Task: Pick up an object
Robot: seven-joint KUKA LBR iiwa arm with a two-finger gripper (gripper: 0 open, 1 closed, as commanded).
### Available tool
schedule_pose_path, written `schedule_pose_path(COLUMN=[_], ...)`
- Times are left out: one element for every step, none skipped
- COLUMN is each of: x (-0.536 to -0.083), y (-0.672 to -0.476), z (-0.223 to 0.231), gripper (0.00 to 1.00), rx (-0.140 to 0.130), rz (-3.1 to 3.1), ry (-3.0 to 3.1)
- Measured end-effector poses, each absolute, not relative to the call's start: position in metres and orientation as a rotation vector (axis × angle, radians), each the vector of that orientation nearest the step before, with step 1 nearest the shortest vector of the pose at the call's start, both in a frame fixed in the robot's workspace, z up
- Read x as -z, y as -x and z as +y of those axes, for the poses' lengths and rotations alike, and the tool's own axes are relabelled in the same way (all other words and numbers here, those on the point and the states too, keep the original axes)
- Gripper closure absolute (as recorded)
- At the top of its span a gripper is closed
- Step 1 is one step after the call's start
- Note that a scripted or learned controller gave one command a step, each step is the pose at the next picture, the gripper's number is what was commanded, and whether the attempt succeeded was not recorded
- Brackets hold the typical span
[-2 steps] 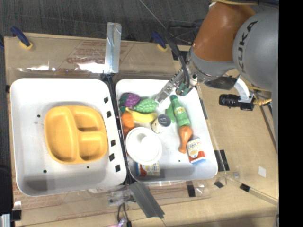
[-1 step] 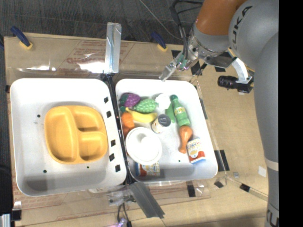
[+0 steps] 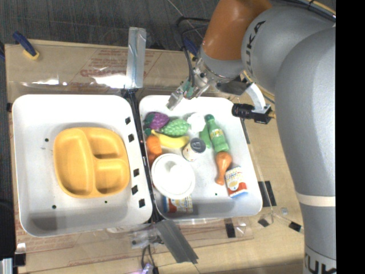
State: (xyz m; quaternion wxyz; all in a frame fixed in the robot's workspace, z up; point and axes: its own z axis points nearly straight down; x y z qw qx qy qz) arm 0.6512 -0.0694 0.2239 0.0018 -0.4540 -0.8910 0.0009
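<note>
Beside the purple grapes (image 3: 157,120) lie green grapes (image 3: 177,127).

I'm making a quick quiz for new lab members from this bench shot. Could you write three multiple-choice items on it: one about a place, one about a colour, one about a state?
1. Where does the divided yellow tray lie?
A. In the left bin
B. In the right bin
C. On the bench between the bins

2. What colour is the bottle in the right bin?
A. Blue
B. Green
C. Black

3. How does the gripper stand relative to the objects?
A. Holding the banana in the air
B. Pressed down on the white bowl
C. At the right bin's far rim, nothing between its fingers

Answers:
1 A: the tray sits inside the left bin.
2 B: the bottle is green, lying beside the carrot-like orange piece.
3 C: the gripper is above the bin's far edge, while the banana and white bowl lie in the bin.
</note>
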Motion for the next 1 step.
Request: schedule_pose_path(x=[-0.2363], y=[-0.6526], z=[-0.0686], gripper=[1.00], rx=[-0.003], rz=[-2.805], ry=[1.417])
